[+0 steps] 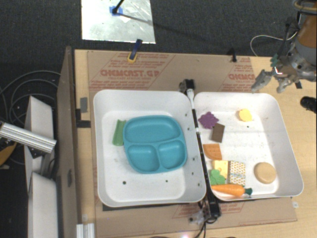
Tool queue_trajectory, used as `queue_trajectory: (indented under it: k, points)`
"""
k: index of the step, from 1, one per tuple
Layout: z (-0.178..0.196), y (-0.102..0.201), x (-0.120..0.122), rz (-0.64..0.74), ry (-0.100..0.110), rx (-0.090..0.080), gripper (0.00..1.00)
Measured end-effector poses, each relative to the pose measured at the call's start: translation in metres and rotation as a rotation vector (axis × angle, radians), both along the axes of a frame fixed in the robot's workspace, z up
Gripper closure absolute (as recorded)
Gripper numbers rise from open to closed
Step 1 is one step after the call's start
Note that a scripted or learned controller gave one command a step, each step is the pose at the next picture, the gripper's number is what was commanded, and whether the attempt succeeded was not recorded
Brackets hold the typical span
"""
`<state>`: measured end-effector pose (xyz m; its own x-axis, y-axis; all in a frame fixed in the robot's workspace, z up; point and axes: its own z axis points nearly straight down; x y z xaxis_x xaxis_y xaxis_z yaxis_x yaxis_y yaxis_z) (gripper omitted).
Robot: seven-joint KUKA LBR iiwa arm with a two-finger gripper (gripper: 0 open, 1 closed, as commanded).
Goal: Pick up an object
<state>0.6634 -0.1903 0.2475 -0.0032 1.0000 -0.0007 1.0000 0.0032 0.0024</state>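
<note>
My gripper (271, 82) hangs over the bench just behind the right bin's (287, 133) far right corner. Its two fingers (259, 81) stand apart, open, with nothing between them. In the right bin lie a yellow piece (245, 115), a purple piece (208, 119), a brown block (218, 132), an orange cracker (212, 151), a yellow square (221, 168), a patterned box (237, 172), a green piece (216, 177), a carrot (228, 189) and a tan round piece (265, 172). The yellow piece is the one closest to the gripper.
The left bin (109, 182) holds a blue divided plate (154, 144) and a green strip (118, 132) at the plate's left edge. A black clip (188, 86) sits where the two bins meet at the back. Cables (265, 41) loop behind the right bin.
</note>
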Motion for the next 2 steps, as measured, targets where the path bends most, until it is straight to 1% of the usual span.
queue_trajectory:
  k: [1,2]
  points:
    - [-0.072,0.096,-0.030,0.008,0.009,0.005,0.00]
    - [-0.128,0.108,-0.037,0.002,0.006,0.002,0.00]
